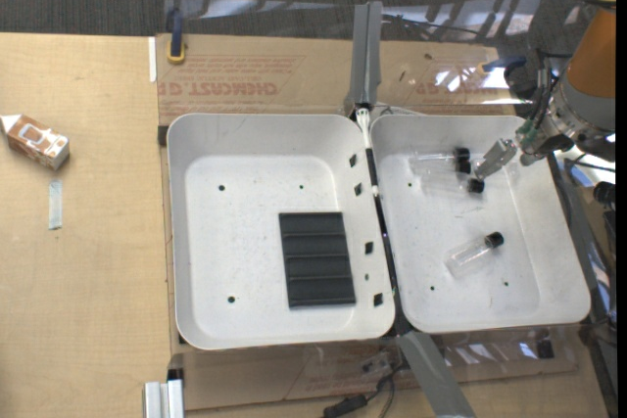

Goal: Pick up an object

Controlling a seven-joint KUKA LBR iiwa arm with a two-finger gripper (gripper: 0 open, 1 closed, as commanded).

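Observation:
Two clear vials with black caps lie in the right bin [549, 308]. One vial [434, 162] rests near the bin's back, its cap pointing right. The other vial [472, 252] lies tilted near the middle. A black ribbed block [315, 259] lies flat in the left bin [196, 308]. My gripper [485, 169] reaches in from the upper right and hangs low over the back of the right bin, just right of the back vial's cap. Nothing is visibly held in it.
A grey divider post [365, 54] stands behind the seam between the bins. On the wooden bench to the left lie a small orange-and-white box [37, 142] and a pale strip [55, 207]. The arm's orange band [596, 64] is at the right edge.

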